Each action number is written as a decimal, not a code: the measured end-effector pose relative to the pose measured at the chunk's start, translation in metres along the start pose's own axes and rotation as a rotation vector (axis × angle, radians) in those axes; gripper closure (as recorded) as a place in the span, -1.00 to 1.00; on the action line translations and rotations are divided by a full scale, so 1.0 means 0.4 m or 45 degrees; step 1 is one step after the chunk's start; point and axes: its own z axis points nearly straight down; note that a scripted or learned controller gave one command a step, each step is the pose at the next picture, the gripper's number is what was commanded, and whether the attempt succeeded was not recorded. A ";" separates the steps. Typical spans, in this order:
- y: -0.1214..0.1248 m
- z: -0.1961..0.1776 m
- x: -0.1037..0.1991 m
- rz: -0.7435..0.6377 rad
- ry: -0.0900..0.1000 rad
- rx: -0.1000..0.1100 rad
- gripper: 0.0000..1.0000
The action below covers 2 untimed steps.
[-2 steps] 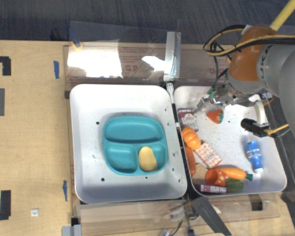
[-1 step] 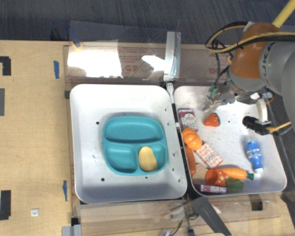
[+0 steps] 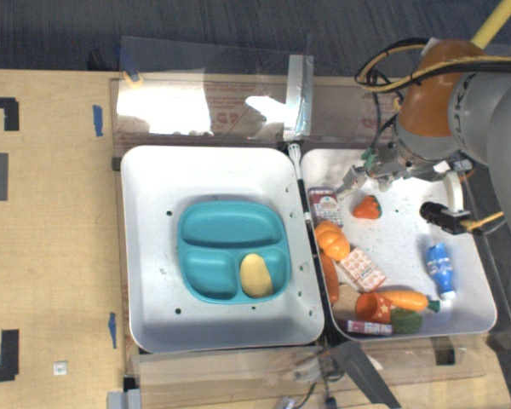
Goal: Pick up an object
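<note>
The wooden counter (image 3: 51, 254) carries two shallow white bins side by side. The left bin (image 3: 145, 186) holds a teal compartment tray (image 3: 234, 250), and a yellow potato-like piece (image 3: 255, 275) lies in the tray's lower right compartment. The grey arm (image 3: 485, 113), with its orange band (image 3: 434, 88), reaches over the upper edge of the right bin (image 3: 473, 301). Its gripper (image 3: 366, 175) hangs just above a small red strawberry-like piece (image 3: 367, 208); whether it is spread or pressed together cannot be told.

Along the right bin's left side lie a small printed packet (image 3: 323, 203), an orange fruit (image 3: 332, 239) and a pink-and-white checked packet (image 3: 360, 271). A carrot (image 3: 400, 299) lies near the bottom, a blue bottle (image 3: 439, 268) towards the right. No writing on any label can be read.
</note>
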 end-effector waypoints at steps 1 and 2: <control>-0.050 0.030 -0.016 -0.077 0.003 0.006 -1.00; -0.044 -0.004 -0.019 -0.076 -0.001 -0.005 1.00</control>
